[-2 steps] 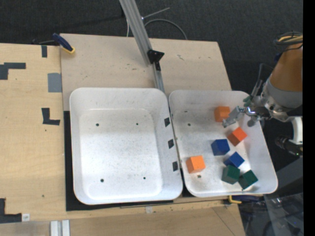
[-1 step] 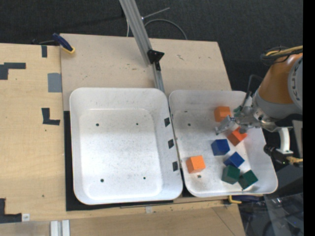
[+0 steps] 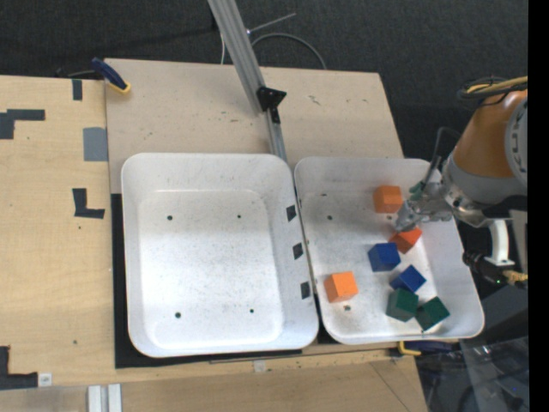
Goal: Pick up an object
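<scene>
I'm hovering my gripper [image 3: 410,219] in the right bin [image 3: 360,329], touching a red cube [image 3: 409,239], near the far wall; fingers' state unreadable; left bin [image 3: 206,166] is sitting alongside.

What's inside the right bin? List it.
The right bin holds two orange cubes, two blue cubes, two green blocks and a red block, partly covered by the gripper.

A blue and yellow clamp [image 3: 111,74] is lying at the bench's far left corner. A metal pole [image 3: 243,48] is slanting up from between the bins. Grey tape patches [image 3: 95,143] are sitting on the left board.
</scene>
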